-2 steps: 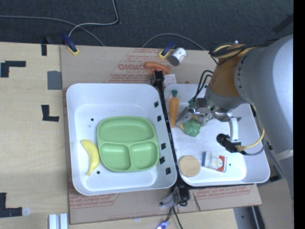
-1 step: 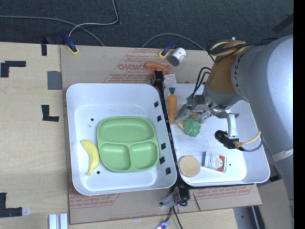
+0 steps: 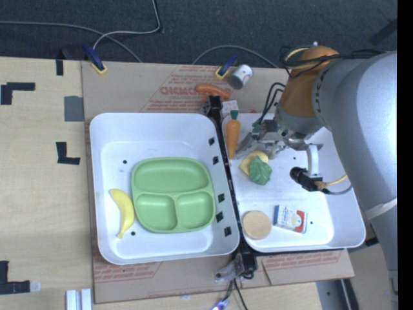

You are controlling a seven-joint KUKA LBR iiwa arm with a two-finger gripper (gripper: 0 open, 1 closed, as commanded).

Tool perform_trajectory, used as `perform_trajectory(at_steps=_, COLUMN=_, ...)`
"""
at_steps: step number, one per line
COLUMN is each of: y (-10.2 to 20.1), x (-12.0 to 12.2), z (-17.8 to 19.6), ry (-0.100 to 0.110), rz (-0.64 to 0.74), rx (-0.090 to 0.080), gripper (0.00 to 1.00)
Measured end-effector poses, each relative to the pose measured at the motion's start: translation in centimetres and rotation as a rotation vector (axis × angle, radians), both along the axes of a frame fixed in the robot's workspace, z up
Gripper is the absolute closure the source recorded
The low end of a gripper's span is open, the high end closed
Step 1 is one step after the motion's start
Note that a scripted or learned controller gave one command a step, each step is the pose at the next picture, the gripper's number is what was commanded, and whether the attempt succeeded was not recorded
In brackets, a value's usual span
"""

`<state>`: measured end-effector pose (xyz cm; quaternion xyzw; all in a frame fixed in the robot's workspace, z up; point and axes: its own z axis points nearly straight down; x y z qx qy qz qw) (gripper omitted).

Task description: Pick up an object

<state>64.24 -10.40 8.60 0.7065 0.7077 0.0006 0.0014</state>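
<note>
Cardboard covers the bench under two white bins, dark carpet beyond. Over the right bin (image 3: pixel 348 228) the gripper (image 3: pixel 261 141) sits low beside the carrot (image 3: pixel 231 134), which lies against the shared wall. Fingers: can't tell how far apart, or whether anything is in them. Just below the carrot, a green-and-yellow toy (image 3: pixel 257 168); a round cookie (image 3: pixel 257 224) and small carton (image 3: pixel 290 218) lie farther down, with open floor between.
</note>
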Motion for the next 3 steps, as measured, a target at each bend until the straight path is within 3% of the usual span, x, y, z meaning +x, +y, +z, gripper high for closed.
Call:
perform_trajectory(at_steps=2, y=0.1, x=-4.9, z=0.1, ry=-0.002, rz=-0.002, rx=-0.001, gripper=0.00)
perform_trajectory(at_steps=3, y=0.1, x=-5.0, z=1.1, ry=-0.002, rz=-0.001, rx=-0.002, gripper=1.00)
